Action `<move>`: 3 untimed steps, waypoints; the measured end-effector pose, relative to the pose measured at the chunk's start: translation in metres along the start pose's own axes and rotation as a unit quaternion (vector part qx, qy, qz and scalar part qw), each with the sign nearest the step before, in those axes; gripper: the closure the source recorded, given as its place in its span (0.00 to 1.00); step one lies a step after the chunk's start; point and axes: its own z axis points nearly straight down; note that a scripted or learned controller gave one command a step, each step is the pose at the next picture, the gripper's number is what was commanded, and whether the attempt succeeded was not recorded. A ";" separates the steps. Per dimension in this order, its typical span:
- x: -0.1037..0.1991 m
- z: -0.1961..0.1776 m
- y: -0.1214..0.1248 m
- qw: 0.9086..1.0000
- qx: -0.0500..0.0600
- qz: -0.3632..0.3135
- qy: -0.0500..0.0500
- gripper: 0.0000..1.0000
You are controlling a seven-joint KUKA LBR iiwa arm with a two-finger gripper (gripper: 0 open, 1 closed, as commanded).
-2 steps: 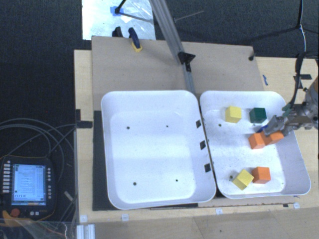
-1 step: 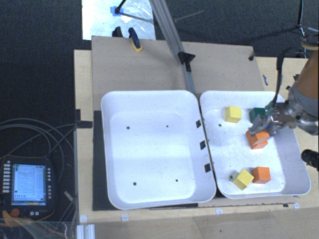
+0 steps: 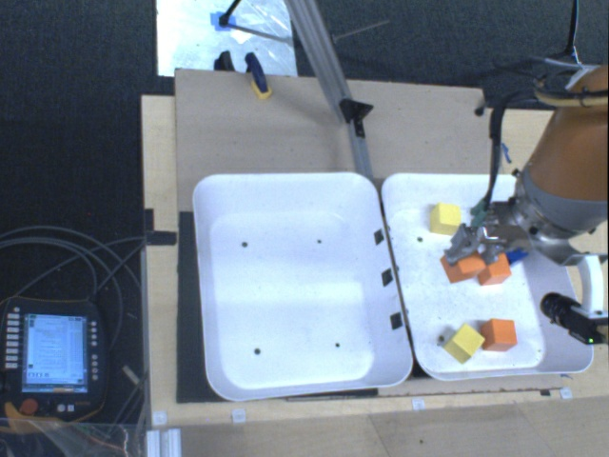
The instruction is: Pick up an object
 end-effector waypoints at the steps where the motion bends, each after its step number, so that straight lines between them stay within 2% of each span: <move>1: 0.043 0.010 0.003 1.000 0.000 0.000 0.000 1.00; 2: 0.094 0.011 0.013 1.000 0.000 0.000 0.000 1.00; 3: 0.146 0.027 0.016 1.000 0.001 0.000 0.000 1.00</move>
